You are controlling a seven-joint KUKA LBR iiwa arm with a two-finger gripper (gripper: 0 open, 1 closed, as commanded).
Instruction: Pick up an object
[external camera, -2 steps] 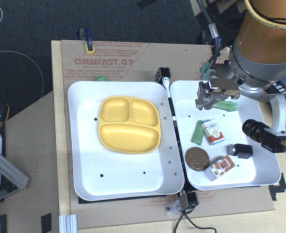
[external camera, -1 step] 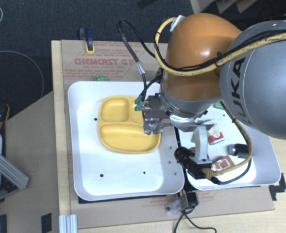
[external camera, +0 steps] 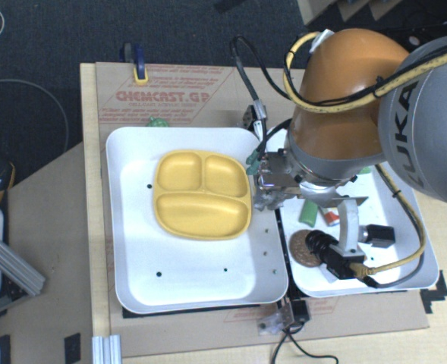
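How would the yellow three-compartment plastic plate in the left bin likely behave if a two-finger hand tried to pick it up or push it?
The yellow three-compartment plastic plate looks moulded and rigid, so it probably keeps its shape. It lies flat and wide, so it should slide across the left white bin rather than roll or tip. Its rounded, glossy rim may be slippery to pinch.

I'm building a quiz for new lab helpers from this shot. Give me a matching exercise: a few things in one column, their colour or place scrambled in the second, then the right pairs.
Column one:
1. divided plate
2. small block
3. round disc
4. clamp

Column two:
A. brown, in the right bin
B. yellow, in the left bin
C. blue and yellow, on the board's top edge
D. green, in the right bin

Pairs: 1-B, 2-D, 3-A, 4-C
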